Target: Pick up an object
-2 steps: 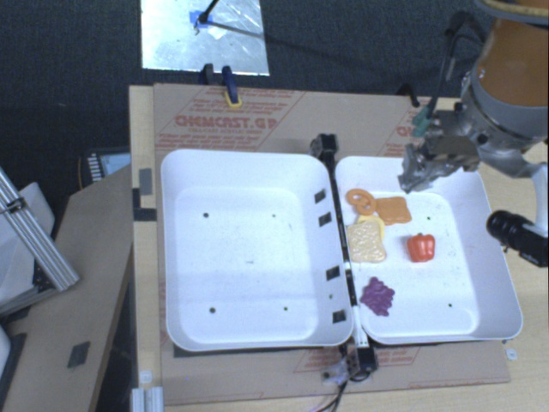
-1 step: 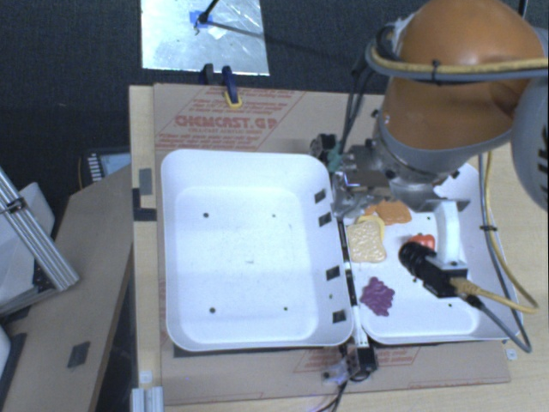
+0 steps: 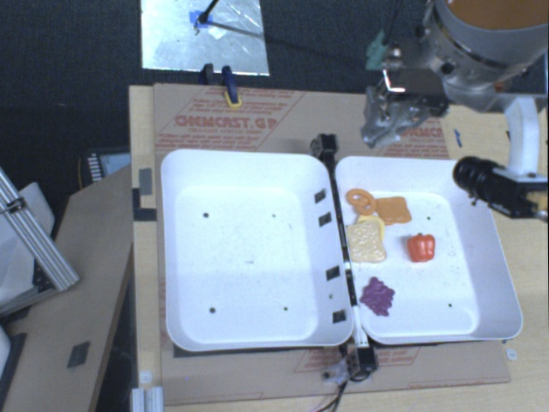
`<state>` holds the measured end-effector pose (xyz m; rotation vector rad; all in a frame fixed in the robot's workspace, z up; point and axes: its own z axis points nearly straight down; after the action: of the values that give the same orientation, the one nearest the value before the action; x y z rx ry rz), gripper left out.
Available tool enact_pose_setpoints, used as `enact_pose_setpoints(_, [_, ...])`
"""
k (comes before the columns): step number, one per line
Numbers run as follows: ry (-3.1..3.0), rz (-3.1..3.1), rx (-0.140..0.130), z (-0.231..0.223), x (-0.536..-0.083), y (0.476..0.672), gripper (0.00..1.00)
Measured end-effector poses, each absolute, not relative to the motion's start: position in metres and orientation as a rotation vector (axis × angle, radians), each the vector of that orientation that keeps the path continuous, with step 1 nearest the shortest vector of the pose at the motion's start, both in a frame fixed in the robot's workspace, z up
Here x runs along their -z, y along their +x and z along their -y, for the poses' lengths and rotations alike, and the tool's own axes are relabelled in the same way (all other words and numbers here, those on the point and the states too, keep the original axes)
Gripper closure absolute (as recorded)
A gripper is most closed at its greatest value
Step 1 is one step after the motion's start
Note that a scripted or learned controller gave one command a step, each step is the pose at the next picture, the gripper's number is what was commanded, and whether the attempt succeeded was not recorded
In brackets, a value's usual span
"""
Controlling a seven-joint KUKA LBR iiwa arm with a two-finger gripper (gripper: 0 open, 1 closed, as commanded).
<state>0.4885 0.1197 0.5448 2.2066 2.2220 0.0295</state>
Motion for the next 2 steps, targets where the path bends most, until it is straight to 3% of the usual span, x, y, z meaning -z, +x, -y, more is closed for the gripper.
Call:
enact_pose_setpoints(1, [2.212, -2.234, 0.004, -0.190, -0.464, 0.486, 1.00])
enact_pose_setpoints(2, [2.211, -2.227, -0.017, -0.229, -0.539, 0.516, 1.00])
